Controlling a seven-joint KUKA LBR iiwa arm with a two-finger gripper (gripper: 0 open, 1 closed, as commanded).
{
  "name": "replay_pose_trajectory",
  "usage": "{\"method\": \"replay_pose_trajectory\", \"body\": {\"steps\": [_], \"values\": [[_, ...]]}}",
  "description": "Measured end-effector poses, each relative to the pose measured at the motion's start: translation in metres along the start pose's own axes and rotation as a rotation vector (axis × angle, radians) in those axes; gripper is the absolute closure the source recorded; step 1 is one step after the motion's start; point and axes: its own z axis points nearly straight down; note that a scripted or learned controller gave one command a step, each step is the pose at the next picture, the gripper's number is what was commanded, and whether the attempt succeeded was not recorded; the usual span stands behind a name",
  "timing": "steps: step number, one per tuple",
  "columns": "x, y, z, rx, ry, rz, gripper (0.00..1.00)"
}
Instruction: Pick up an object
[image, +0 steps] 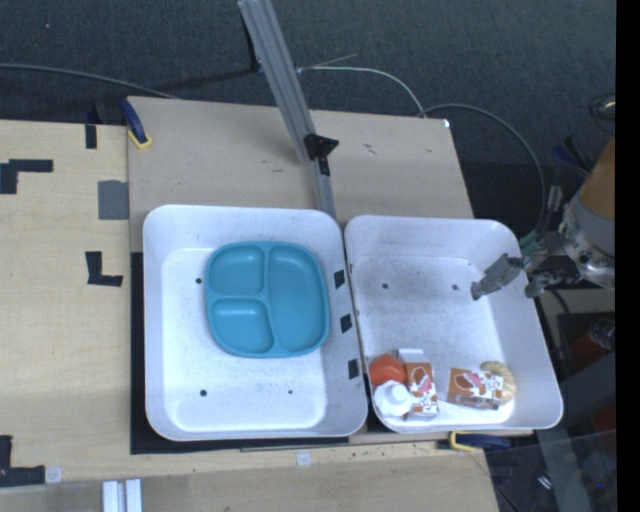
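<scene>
The bench bore two shallow white moulded bins. The left bin held a teal three-compartment plate, smooth and glossy. The right bin, speckled on its floor, held small printed packets and an orange-and-white item along its near wall. The gripper hovered at the far right rim, fingers apart, holding nothing. The approach step was judged in hand; descent toward the packets was required next.
</scene>
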Motion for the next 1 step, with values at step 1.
{"method": "replay_pose_trajectory", "body": {"steps": [1], "values": [[-0.0001, 0.0, 0.0, 0.0, 0.0, 0.0, 0.0]]}}
